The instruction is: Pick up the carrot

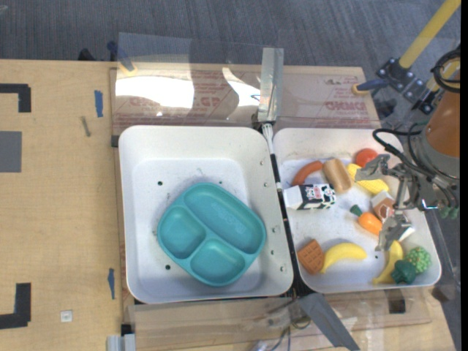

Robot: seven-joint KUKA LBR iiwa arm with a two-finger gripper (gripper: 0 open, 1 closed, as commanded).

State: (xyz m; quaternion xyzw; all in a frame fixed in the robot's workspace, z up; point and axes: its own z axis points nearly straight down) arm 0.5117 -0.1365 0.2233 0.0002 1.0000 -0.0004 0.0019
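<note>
The left bin [139,196] holds a tray [210,232]. The right bin [292,280] holds the food: a carton [313,195] at its left, a waffle [310,255] and banana [344,254] in front, broccoli [411,263] far right.

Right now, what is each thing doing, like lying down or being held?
Carrot: lying in the right bin, under the gripper, not seen between its fingers.
Teal plate: resting flat in the left bin, nothing on it.
Milk carton: lying on its side.
Banana: lying flat.
Broccoli: resting in the corner.
</note>
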